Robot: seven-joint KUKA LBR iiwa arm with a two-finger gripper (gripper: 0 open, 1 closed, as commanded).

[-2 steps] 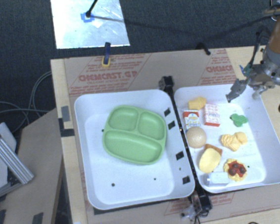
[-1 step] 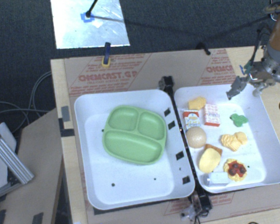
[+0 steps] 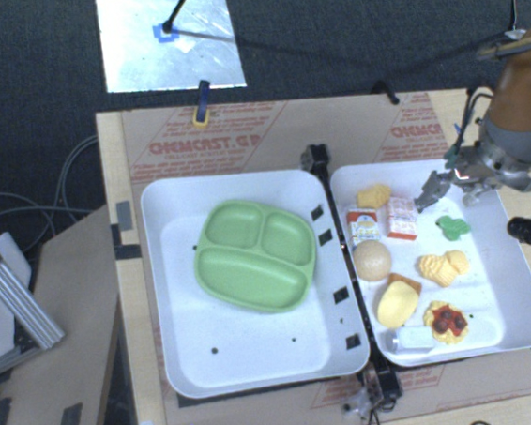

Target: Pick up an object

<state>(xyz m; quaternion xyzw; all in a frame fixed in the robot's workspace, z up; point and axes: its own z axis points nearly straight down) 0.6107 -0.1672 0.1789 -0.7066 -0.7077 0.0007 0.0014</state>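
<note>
On the brown board under the two bins, red print reads "CHEMCAST GP", once upside down above the left bin (image 3: 172,264) and again, partly cut off, near the right bin (image 3: 519,293); fainter red lettering at the board's near edge is too small to read. A small red-and-white packet (image 3: 401,219) in the right bin carries print that cannot be made out, as does the red and white carton (image 3: 362,227) beside it.

The left bin holds a green divided plate (image 3: 255,254), lying flat near its middle. The right bin holds the small things: a yellow piece (image 3: 373,195) at the far end, a tan ball (image 3: 373,262), a green piece (image 3: 453,227), a yellow ridged piece (image 3: 442,267), a yellow-and-brown piece (image 3: 398,302), a red-topped round piece (image 3: 447,320) and a white piece (image 3: 414,338) at the near edge.

The arm comes in from the right, its orange band high over the bin's far right corner, wrist bent down and leftward. The gripper (image 3: 456,182) hangs above the right bin, between the packet and the green piece, touching neither; its fingers are spread apart, nothing between them.
</note>
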